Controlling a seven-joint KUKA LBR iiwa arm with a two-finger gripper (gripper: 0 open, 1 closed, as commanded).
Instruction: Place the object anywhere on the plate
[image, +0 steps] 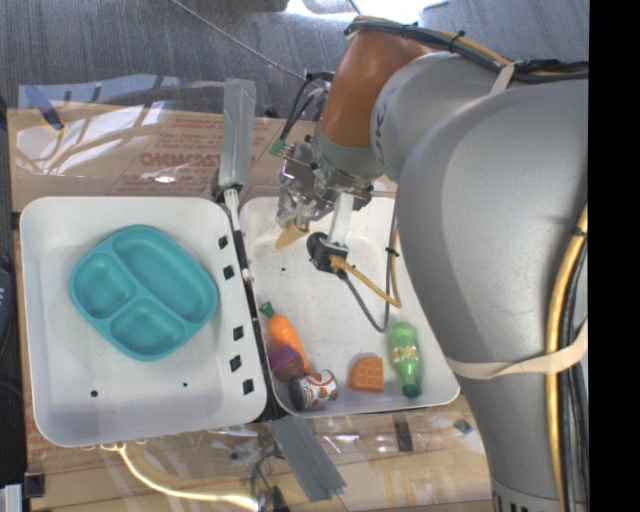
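Observation:
A teal plate (145, 290) with three compartments lies in the left bin (60, 400). My gripper (292, 222) hangs over the far left corner of the right bin (330, 310), a hand's width right of the divider. A small tan wedge-shaped object (289, 238) pokes out from between its fingertips, so the gripper is shut on it. The object hangs just above the bin floor, well right of the plate. The big grey arm hides the right side of that bin.
At the near end of the right bin lie a carrot (283, 330), a purple toy (287, 361), a red-and-white can (318, 390), an orange waffle (367, 374) and a green bottle (404, 357). A raised divider (243, 290) separates the bins. A black part with a yellow cable (325, 252) hangs by the gripper.

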